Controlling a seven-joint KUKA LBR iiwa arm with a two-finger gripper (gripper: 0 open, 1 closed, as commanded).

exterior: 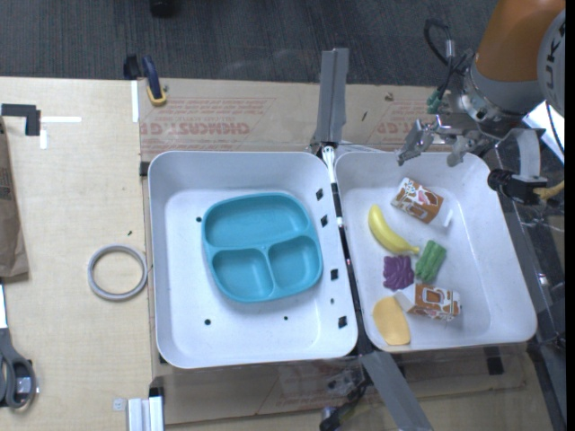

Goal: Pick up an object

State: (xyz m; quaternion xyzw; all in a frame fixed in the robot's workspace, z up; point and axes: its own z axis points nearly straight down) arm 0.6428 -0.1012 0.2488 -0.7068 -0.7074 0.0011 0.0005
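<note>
Hand [438, 144] first: it hangs over the far rim of the right bin [512, 268], at that bin's upper edge in the camera view, and its two thin fingers are spread apart with nothing between them. Behind it the grey arm [517, 34] with its orange band comes in from the upper right.

Largest of all is the bench [72, 196], pale wood with a cardboard sheet under the bins. On it, the left bin [171, 268] carries a blue divided tray [262, 245], well apart from the hand and across the divider. The right bin is the one under the hand, and every small thing lies in it.

Of those, the banana [391, 231] is the longest; its long axis runs slantwise from upper left to lower right. Just above it, and closest to the hand, is a small brown-and-white carton [420, 200], lying tilted, its long side running roughly left to right. Toward the near side follow a green piece [431, 260], a purple piece [398, 272] touching it, a second carton [437, 303] and a yellow piece [392, 321] near the front rim.

The relation that matters, as I judge it: the carton lies nearer the viewer than the hand and slightly to its left, so the likely move is a short travel toward the near side and down. The finger line would need to cross the carton's shorter width; the banana just beside it leaves little room on that side.
</note>
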